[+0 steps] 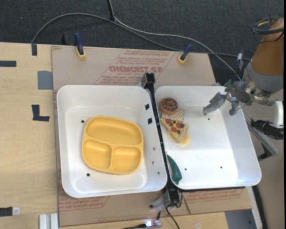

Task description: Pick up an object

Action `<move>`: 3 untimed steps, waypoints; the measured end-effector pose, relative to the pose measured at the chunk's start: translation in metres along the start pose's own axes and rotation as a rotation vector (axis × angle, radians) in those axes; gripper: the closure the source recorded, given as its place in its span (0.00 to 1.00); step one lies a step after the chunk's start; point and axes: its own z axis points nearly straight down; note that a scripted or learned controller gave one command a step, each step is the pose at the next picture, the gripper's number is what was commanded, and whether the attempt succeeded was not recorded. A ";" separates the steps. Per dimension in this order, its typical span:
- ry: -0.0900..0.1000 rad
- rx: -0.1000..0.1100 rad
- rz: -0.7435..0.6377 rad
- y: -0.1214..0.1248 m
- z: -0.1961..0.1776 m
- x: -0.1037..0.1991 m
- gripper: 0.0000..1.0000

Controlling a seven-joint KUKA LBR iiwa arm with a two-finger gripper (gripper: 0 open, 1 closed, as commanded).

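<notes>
Two shallow white bins sat side by side on the bench as the arm's gripper [222, 104] hovered over the right bin [238, 151], its jaws spread apart and holding nothing. A pizza slice [176, 128] and a round doughnut [169, 105] lay touching near that bin's left wall, well apart from the jaws. A green item [174, 170] rested by the lower left corner. A clean pick would likely call for centring over one piece before closing.
</notes>
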 end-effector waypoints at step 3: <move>-0.003 -0.009 -0.003 0.003 0.101 -0.006 0.00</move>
